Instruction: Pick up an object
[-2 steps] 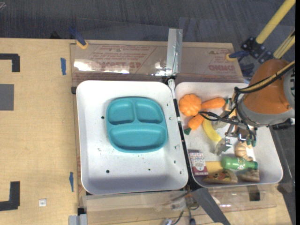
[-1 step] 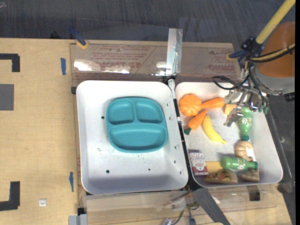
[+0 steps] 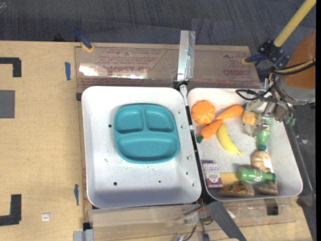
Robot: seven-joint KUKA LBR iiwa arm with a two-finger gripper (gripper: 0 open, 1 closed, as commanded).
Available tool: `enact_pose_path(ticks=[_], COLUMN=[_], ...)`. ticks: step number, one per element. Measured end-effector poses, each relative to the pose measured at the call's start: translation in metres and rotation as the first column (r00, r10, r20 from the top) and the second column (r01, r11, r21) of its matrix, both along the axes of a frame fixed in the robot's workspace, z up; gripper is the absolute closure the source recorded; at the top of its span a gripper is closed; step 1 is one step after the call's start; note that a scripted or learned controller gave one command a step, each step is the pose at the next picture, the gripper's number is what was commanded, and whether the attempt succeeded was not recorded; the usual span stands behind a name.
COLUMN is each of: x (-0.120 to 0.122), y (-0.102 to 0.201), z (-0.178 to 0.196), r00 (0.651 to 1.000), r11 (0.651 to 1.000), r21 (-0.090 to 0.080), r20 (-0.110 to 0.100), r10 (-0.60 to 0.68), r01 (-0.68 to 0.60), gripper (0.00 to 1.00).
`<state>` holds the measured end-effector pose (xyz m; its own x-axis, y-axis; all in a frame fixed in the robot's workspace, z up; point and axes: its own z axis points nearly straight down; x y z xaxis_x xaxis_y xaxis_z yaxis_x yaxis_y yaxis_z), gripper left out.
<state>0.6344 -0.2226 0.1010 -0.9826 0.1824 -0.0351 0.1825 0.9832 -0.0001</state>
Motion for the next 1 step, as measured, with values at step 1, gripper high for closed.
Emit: enact_pose_path(ticks=[1], x=[-0.0129], y=[-0.0005], z=[0.0001], r00=[1.000], r11=[1.000], r21=[-0.002], r20=[0.002], r10=[-0.019], r01=[0.019], gripper=[0.00])
